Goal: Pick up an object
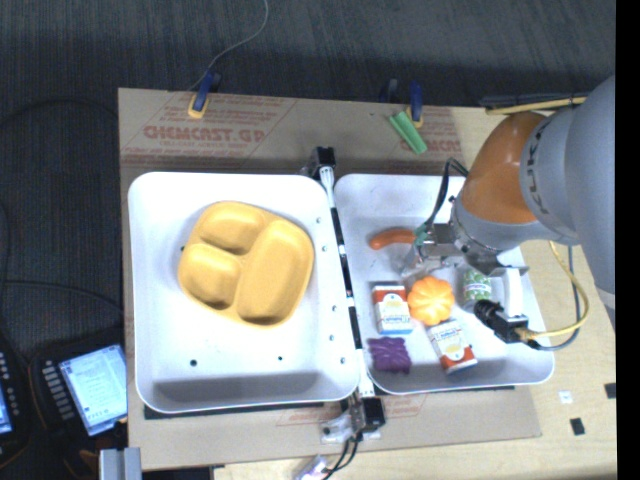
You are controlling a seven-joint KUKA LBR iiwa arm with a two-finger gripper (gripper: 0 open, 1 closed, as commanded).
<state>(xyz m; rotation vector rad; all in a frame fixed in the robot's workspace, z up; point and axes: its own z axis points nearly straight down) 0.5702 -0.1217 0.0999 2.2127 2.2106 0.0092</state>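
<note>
The right bin (375, 203) holds an orange pumpkin-like ball (431, 299), a small orange sausage shape (389, 237), two little cartons with orange labels (392, 310) (453, 345), a purple block (389, 354) and a green-labelled item (476, 288). My gripper (432, 251) hangs low over the middle of this bin, just above the orange ball and right of the sausage shape. The arm's orange band and grey body cover the bin's right rear part. Nothing shows between the fingers.
The left bin (150, 358) carries a large yellow three-lobed tray (245, 261). A green clip (408, 131) and a blue clip (204, 94) sit on the cardboard behind the bins. A yellow cable (570, 313) loops at the right bin's edge.
</note>
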